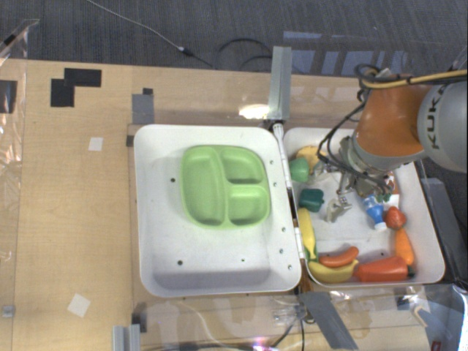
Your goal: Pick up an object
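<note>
A: Start at the left. What sits there?

B: The left bin (157, 269), white and shallow, holds a green divided plate (223, 185), smooth moulded plastic with three compartments. The gripper (338, 209) is in the right bin (431, 269), well to the right of that plate.

A: And its claw?

B: It hangs over the bare middle of the right bin with its metal fingers a little apart, narrow, and nothing between them.

A: Which object is nearest?

B: I judge the small dark teal block (311, 199), just left of the gripper, chunky and matte. A green rounded piece (298, 170) lies up and left. A blue and white bottle (375, 214) lies just to the gripper's right.

A: Long things?

B: A yellow banana (330, 270) and a red sausage-like piece (338, 257) lie below the gripper, long axes roughly across the bin; an orange carrot (404, 246) runs near upright beside the right wall.
</note>
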You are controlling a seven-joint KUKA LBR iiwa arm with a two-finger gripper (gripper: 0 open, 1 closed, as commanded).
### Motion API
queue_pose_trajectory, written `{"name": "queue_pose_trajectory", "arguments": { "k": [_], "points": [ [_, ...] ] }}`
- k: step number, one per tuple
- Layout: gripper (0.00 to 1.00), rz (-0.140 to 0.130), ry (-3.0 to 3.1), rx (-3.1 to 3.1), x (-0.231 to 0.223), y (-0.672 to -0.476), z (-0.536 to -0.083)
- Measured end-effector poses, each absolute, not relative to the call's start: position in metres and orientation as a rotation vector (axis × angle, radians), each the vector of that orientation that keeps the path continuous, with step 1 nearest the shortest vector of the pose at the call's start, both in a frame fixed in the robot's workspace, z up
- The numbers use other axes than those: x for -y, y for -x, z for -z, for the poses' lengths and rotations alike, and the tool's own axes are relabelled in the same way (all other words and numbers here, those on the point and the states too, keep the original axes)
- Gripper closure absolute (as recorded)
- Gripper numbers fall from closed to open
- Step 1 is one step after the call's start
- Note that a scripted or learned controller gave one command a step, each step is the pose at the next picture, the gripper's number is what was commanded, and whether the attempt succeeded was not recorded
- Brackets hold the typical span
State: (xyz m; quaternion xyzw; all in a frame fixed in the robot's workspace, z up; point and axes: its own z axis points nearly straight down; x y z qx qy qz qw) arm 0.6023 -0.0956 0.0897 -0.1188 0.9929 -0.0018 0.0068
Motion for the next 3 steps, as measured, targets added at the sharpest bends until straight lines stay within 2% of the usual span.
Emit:
{"name": "queue_pose_trajectory", "arguments": {
  "k": [1, 2, 3],
  "points": [
    [0.0, 0.005, 0.45, -3.097, 0.092, -0.606, -0.09],
    [0.0, 0.009, 0.797, -3.027, 0.154, -0.606, -0.089],
    [0.0, 0.008, 0.964, -2.978, 0.156, -0.608, -0.089]
  ]
}}
